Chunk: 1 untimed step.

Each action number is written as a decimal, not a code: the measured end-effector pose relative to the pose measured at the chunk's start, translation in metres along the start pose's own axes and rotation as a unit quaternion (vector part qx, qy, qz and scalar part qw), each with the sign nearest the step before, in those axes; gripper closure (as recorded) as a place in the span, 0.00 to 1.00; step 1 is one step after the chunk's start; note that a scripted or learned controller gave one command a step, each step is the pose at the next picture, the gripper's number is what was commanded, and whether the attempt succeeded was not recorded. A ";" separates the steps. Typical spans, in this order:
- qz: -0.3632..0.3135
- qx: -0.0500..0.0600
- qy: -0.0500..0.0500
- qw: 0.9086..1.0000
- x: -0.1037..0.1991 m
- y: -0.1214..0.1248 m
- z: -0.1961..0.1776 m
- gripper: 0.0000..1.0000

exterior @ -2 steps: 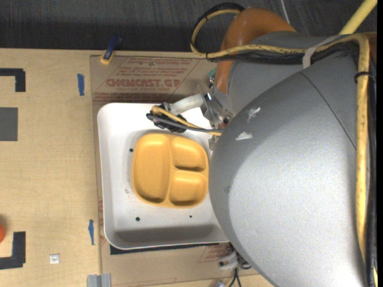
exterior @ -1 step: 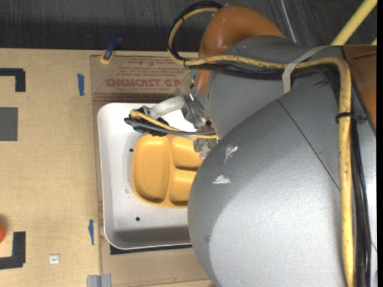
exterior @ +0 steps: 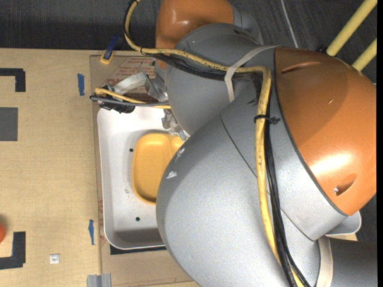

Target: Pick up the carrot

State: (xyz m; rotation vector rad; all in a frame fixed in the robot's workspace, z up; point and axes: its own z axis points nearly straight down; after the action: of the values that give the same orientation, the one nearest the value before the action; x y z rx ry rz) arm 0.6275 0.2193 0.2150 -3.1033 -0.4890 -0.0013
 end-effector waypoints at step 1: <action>0.001 0.000 0.001 1.000 0.001 0.000 -0.010 1.00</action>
State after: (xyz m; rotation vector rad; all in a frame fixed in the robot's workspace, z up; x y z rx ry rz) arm 0.6281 0.2193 0.2254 -3.1036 -0.4859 -0.0050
